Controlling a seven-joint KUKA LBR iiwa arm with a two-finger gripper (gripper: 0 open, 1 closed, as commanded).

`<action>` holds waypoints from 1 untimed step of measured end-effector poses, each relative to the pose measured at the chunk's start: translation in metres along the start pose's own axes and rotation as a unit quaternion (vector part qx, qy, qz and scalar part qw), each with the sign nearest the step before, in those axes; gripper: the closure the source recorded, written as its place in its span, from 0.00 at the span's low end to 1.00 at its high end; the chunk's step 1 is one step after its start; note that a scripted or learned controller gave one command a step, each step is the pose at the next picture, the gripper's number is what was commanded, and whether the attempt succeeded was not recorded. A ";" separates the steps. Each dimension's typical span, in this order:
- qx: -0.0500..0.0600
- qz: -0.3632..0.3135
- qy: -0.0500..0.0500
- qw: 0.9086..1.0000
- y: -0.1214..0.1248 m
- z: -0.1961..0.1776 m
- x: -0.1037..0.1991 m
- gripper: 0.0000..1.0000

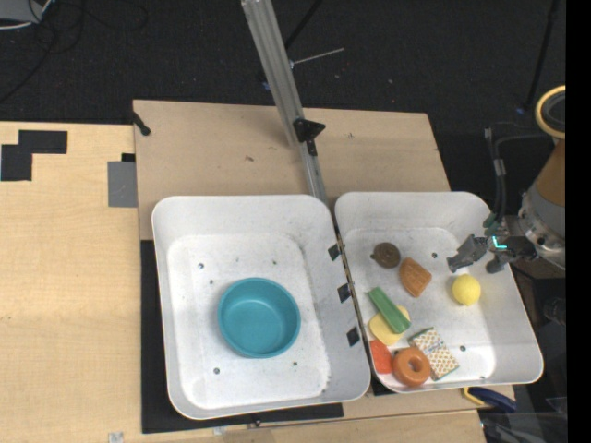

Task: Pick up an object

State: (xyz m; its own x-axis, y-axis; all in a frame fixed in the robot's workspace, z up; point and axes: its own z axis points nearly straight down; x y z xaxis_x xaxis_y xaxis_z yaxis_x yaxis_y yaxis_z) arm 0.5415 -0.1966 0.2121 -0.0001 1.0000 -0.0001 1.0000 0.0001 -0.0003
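The claw (480,255) hangs over the right bin (434,209) near its right wall, its two dark fingers spread apart with nothing between them. Just below it, close but apart, a yellow ball (466,290) lies on the bin floor. Further left in the same bin sit a brown round piece (386,255) and an orange ridged piece (415,277) beside it. Toward the bin's near edge a green stick (390,310) lies across a yellow piece (384,331), next to an orange ring (411,366) and a checkered piece (436,353). The left bin (231,215) on the counter (65,275) holds a teal bowl (259,317).
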 end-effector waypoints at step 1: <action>0.000 0.000 0.000 1.000 0.000 0.000 0.000 0.00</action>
State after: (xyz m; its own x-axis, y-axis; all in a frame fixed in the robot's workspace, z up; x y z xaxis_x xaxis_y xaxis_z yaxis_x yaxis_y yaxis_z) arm 0.5415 -0.1966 0.2120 -0.0001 1.0000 0.0000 1.0000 0.0001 -0.0005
